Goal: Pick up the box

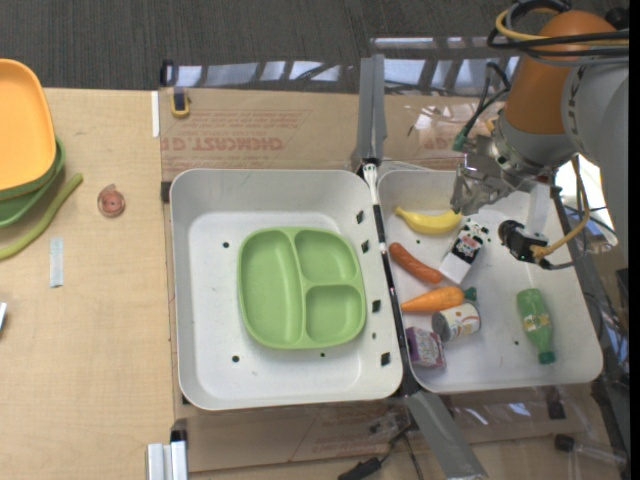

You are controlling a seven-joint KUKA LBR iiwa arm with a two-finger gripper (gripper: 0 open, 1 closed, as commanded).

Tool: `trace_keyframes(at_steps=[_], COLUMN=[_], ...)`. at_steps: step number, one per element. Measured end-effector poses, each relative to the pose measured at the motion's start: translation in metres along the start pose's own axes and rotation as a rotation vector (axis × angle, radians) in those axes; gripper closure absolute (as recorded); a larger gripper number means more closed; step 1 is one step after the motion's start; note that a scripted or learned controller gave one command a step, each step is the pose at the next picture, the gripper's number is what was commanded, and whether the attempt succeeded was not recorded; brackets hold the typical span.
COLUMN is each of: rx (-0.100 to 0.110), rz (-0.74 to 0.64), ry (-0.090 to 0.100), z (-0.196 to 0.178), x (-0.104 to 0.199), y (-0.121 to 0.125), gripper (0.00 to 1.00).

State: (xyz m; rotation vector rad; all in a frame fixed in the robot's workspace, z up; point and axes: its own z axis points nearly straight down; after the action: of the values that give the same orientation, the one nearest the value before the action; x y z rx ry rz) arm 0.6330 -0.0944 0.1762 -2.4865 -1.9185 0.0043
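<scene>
The box (465,247) is a small white carton with black patches. It lies in the right bin (575,353), just right of the banana (428,220). My gripper (472,196) hangs over the back of that bin, directly behind the box and above the banana's right end. Nothing shows held in it. The grey arm with its orange band (553,28) rises behind it at the upper right.
Also in the right bin are a red-orange pepper (413,263), a carrot (437,299), a small can (457,321), a purple cup (423,348) and a green bottle (536,323). The left bin (200,298) holds a green divided plate (301,287).
</scene>
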Motion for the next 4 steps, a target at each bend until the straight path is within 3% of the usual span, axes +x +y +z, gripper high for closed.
trace_keyframes(at_steps=[1, 2, 3, 4], rx=[0.002, 0.000, -0.002, 0.003], rz=[0.319, 0.300, -0.059, 0.201], ry=[-0.001, -0.001, -0.001, -0.002], z=[-0.014, -0.059, -0.101, -0.014], x=[0.060, 0.104, 0.080, 0.101], y=[-0.035, -0.021, 0.006, -0.001], gripper=[1.00, 1.00, 1.00, 1.00])
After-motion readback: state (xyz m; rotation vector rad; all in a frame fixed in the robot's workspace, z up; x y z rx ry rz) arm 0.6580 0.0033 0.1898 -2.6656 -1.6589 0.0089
